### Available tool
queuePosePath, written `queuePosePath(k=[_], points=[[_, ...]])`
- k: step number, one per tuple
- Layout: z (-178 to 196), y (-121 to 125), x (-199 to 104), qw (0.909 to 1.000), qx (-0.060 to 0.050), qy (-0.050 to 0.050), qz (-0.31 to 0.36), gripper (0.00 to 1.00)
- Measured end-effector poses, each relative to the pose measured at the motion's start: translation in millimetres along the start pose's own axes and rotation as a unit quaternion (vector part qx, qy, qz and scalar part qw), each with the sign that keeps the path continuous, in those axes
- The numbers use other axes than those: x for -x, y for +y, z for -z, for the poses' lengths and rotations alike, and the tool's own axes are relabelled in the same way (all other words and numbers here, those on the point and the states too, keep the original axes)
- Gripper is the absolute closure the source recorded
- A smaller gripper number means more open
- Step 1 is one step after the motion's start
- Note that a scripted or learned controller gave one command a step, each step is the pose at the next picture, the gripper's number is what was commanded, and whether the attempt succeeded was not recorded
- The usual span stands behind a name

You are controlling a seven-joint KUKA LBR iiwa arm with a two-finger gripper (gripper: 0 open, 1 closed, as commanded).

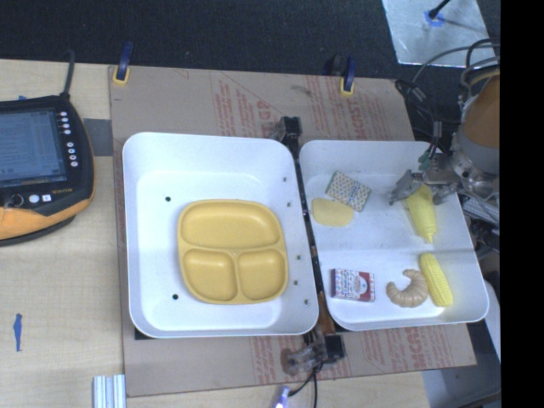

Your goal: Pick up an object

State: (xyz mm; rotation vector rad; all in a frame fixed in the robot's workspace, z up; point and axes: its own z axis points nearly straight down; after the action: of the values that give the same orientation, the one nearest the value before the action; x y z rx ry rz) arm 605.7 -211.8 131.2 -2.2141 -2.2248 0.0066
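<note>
Mustard-yellow squeeze bottle (422, 213) lies in the right bin (387, 155) near its far right side, and the gripper (422, 182) is down right over its top end, fingers spread either side of it with nothing lifted between them. Around it in that bin I can see a patterned packet (348, 190), a pale yellow lump (332, 212), a small red box (352, 285), a croissant (410, 289) and a corn cob (437, 279) touching it. Over in the left bin (153, 228) sits 1 yellow divided plate (231, 250), and a tablet controller (38, 164) rests on the bench (59, 313).
</note>
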Motion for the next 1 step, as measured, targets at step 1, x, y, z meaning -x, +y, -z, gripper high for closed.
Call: queuePosePath(k=[1], points=[[47.9, 21.6, 0.5, 1.0000, 0.002, 0.001, -0.001, 0.00]])
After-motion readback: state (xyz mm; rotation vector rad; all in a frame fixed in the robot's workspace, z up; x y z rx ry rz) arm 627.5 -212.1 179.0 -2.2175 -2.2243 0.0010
